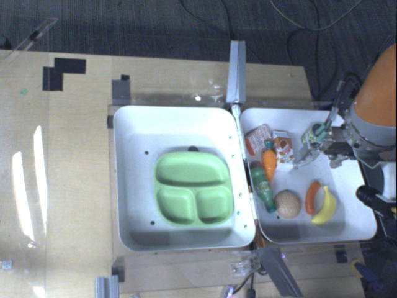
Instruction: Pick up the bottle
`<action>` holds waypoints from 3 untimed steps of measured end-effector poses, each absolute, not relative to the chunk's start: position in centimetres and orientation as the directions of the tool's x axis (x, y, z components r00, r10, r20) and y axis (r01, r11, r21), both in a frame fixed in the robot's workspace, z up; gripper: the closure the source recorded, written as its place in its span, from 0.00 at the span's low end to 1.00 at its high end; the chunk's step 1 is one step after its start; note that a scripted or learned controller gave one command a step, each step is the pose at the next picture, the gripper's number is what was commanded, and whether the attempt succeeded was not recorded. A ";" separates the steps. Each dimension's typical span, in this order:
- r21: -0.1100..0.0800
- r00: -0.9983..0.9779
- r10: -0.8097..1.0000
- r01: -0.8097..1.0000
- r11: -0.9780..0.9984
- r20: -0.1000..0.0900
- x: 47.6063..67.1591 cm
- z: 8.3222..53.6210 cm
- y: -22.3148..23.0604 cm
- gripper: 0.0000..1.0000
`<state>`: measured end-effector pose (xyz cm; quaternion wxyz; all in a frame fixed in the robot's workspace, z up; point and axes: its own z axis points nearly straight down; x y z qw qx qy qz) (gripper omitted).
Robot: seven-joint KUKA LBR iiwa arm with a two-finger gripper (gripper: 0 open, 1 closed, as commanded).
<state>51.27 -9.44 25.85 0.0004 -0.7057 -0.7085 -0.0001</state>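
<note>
- Slanted overhead view of a pale wood worktop (62, 185) w/ two shallow white bins side by side.
- Left bin (133, 166) holds a green divided tray (193, 188), three compartments, nothing in them.
- Right bin (353, 222) holds the clutter: the bottle (262, 188), green, lying on its side along the bin's left wall, cap end toward the far side.
- Just beside the bottle: a carrot (269, 164) at its upper end, a round brownish ball-like item (288, 203) touching or nearly touching its lower end.
- Farther right: a red-orange chili-shaped piece (312, 197) and a banana (325, 206), close together.
- Far side of that bin: two small printed packets (259, 136), (283, 149).
- Arm (375, 98), grey w/ orange band, comes in from the right; end effector (313, 143) hovers over the far-right part of the right bin, well apart from the bottle.
- End effector state: can't tell, too small and blurred; nothing seen held in it.
- Step, as I judge it: approach; no grasp yet.
- Next move prob. calls for shifting toward the bin's left wall and nearer edge, lining up across the bottle's narrow width, then descending.
- Risk: wall, carrot and ball crowd the bottle, little room for error.
</note>
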 end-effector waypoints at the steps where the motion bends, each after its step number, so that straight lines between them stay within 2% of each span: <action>1: 0.000 -0.208 0.978 0.978 0.208 0.001 48.8 18.2 -2.4 0.00; 2: 0.002 -0.288 0.958 0.958 0.288 0.000 48.8 18.3 5.6 0.00; 3: 0.001 -0.844 0.537 0.537 0.844 0.001 48.8 18.2 5.2 0.00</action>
